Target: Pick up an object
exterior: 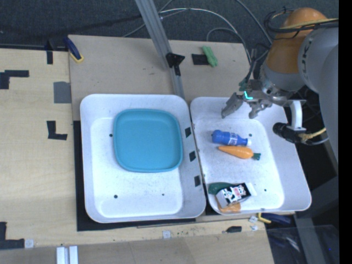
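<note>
My gripper [242, 110] hangs over the far end of the right bin [286, 169], its two grey fingers spread open with nothing between them. Below it, near the bin's middle, lies a blue bottle [229, 138] on its side. An orange carrot [237, 152] with a green stem end lies just in front of the bottle. At the bin's near left corner rests a small black, white and green packet [231, 194]. The gripper is apart from all of them.
The left bin [99, 191] holds a teal square plate [147, 139]. A grey metal post [157, 34] slants up from behind the bins. A green marker [209, 56] lies on the bench at the back.
</note>
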